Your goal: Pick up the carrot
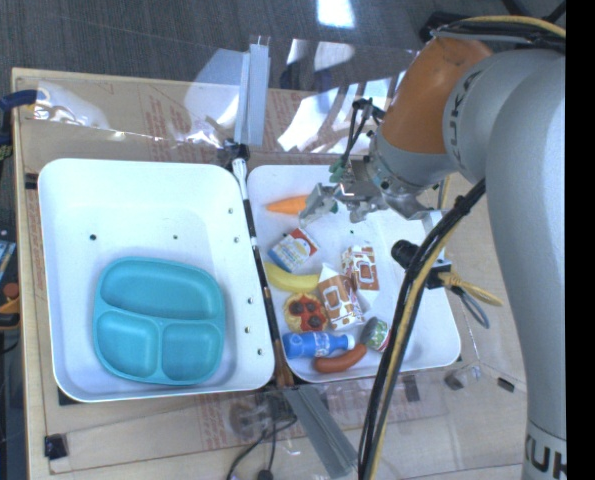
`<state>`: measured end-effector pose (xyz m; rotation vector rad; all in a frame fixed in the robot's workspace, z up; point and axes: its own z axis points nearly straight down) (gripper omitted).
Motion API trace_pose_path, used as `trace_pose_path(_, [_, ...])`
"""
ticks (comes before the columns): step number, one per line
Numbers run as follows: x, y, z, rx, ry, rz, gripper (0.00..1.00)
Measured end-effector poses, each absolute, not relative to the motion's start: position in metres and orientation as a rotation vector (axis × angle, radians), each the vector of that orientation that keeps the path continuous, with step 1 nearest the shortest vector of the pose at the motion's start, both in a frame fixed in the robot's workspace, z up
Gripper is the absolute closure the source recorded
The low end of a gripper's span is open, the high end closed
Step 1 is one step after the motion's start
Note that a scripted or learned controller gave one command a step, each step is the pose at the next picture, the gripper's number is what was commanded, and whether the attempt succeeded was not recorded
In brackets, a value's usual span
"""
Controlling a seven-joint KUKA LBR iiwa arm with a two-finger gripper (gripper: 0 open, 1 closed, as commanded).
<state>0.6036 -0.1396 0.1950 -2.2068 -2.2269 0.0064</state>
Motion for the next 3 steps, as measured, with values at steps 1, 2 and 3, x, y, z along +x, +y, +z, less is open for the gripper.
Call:
trace_pose_path(1, [0.661, -0.124, 0.099, -1.705, -2.650, -0.009, 0.00])
trace_pose_path(2, [0.622, -0.143, 0.092, -1.617, -2.692, 0.000, 0.00])
trace_pose_path(3, [0.652, -0.152, 0.090, -1.620, -2.655, 0.015, 0.00])
